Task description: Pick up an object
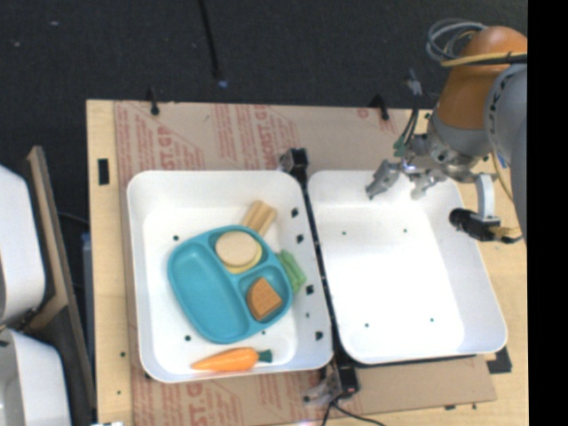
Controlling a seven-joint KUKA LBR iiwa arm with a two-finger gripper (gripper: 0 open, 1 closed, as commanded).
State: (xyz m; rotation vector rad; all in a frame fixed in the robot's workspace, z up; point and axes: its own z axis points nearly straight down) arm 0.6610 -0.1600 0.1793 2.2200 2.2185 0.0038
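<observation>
The left bin [146,238] holds a blue divided tray [209,295] with a round beige cookie [238,249] and a brown waffle piece [264,298] in its compartments. A tan wooden block [259,216] lies just behind the tray, a green piece [294,272] pokes out at its right edge, and an orange carrot [229,359] lies along the bin's front wall. My gripper [401,183] hovers over the back edge of the right bin [470,318], its two fingers spread apart with nothing between them.
The bins sit side by side on a cardboard-covered bench [204,136]. A black clip [294,161] stands at the back where the bins meet. A black fitting [470,222] on a cable hangs over the right bin's right side.
</observation>
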